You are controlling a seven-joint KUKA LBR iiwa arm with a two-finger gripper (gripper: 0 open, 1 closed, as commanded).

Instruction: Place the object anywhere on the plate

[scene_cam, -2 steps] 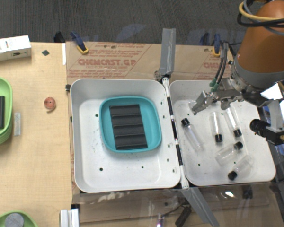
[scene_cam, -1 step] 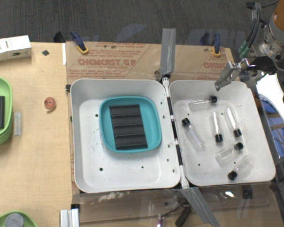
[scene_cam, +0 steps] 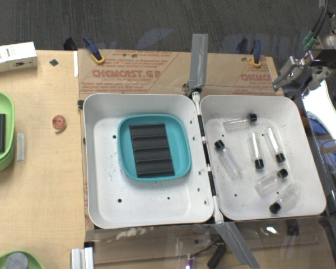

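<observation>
A teal plate with rounded corners lies in the left white bin. On it rests a dark ribbed rectangular block. The right white bin holds several clear vials with black caps, among them one near the divider, one at the back and one at the front right. My gripper hangs at the upper right, above and outside the back right corner of the right bin, away from the vials and the plate. Nothing shows between its fingers.
A grey post stands behind the seam between the bins, on brown cardboard held by clamps. On the wooden bench to the left are a green tray, a small red disc and a white box.
</observation>
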